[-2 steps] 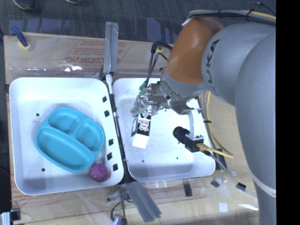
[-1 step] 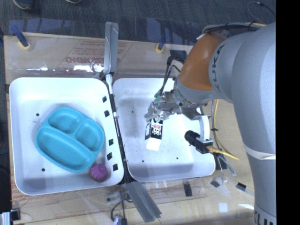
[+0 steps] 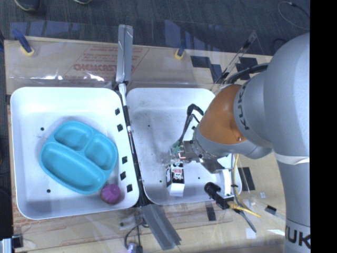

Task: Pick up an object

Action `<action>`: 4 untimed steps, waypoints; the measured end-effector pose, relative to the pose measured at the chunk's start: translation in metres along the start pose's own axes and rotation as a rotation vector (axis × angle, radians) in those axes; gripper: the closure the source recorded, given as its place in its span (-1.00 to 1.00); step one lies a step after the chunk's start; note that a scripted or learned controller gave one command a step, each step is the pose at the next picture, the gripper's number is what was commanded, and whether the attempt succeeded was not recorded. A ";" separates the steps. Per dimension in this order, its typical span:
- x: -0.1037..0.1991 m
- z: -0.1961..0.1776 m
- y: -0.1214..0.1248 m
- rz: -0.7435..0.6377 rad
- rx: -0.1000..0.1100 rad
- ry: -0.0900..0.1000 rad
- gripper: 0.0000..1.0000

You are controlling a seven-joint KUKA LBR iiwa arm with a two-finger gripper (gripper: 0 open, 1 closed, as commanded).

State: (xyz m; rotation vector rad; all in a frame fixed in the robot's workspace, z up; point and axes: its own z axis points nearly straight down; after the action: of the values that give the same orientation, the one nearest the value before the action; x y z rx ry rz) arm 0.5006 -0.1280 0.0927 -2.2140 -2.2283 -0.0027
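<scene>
A light blue divided plate [image 3: 78, 157] lies in the left bin [image 3: 26, 104]. Beside its near right corner sits a small purple lump [image 3: 111, 194], close to the bin's front wall. My gripper [image 3: 176, 182] is low in the right bin [image 3: 152, 104], near that bin's front wall, pointing down. The wrist and the orange band hide what is under it, and I see nothing held. Both the plate and the purple lump are in the other bin, well to the gripper's left.
A metal divider [image 3: 125, 51] runs between the two bins. The grey arm [image 3: 279, 104] covers the right bin's right side. The bench edge [image 3: 63, 57] at the back bears taped clear film.
</scene>
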 end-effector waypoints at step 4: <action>0.033 -0.016 0.047 -0.002 -0.022 -0.001 -1.00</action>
State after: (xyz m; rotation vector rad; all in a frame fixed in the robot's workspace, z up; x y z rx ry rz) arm 0.5477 -0.0952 0.1085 -2.2228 -2.2421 -0.0258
